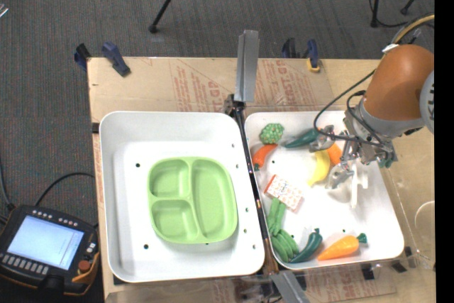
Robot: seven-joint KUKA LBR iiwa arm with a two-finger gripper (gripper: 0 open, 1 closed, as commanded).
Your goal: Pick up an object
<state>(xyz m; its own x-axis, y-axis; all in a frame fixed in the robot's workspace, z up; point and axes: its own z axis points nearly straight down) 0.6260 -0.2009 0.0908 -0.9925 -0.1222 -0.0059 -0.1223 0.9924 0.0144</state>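
Two shallow white bins sat side by side on a brown wooden bench (177, 81). The left white bin (120, 145) held a light green plastic plate with three sections (191, 200), lying flat near the middle.

The right white bin (386, 220) held a bunch of toy foods. A small green broccoli toy (271, 133) sat near the top left corner of that bin. Just below it lay a small orange carrot toy (261, 155), close to the wall between the bins. A dark green pepper toy (303, 139) lay to the right of the broccoli. A yellow banana toy (320, 167) lay near the middle of the bin, and a little orange toy piece (334, 153) touched its right side. A white card with red marks (284, 191) lay flat, left of the banana. Lower down were green pea pod toys (281, 229), a second dark green pepper toy (309, 246) and a bigger orange carrot toy with a green top (340, 246) near the bottom edge.

The grey robot arm with an orange band (401, 85) reached in from the right. Its metal claw (342, 172) hung low over the right bin, just beside the banana on its right. I could not tell if the claw was wide or narrow, or if it held anything.
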